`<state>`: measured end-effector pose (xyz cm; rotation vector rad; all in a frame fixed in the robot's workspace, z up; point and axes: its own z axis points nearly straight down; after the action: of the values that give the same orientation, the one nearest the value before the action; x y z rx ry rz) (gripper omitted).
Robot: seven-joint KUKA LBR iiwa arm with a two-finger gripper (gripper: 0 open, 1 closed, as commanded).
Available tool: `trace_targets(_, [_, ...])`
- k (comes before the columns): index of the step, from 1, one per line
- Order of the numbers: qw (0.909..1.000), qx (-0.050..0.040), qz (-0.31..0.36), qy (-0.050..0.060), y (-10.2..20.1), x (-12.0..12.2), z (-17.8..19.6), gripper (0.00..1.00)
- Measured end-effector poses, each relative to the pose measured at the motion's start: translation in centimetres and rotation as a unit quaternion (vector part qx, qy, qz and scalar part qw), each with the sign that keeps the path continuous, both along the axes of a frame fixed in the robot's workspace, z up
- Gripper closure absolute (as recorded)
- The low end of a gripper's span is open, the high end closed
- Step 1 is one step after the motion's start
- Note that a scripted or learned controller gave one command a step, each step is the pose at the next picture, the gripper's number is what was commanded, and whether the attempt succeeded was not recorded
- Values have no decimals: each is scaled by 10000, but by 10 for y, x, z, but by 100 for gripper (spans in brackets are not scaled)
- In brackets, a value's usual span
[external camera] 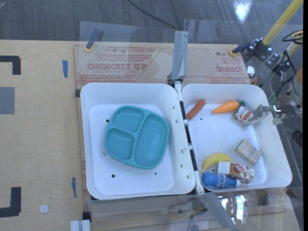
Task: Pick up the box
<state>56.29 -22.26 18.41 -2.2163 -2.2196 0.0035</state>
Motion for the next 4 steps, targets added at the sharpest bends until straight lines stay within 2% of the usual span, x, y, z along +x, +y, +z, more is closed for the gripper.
trace_targets(1, [9917,60,-1283,-1,9,-34,-87,0])
trace_targets(2, [9951,32,-987,-66,14,-47,-95,0])
trace_targets(3, [9948,12,-1015,-50,10,-49,-87,100])
trace_targets(4, [9950,36,-999,-40,13,-48,-87,0])
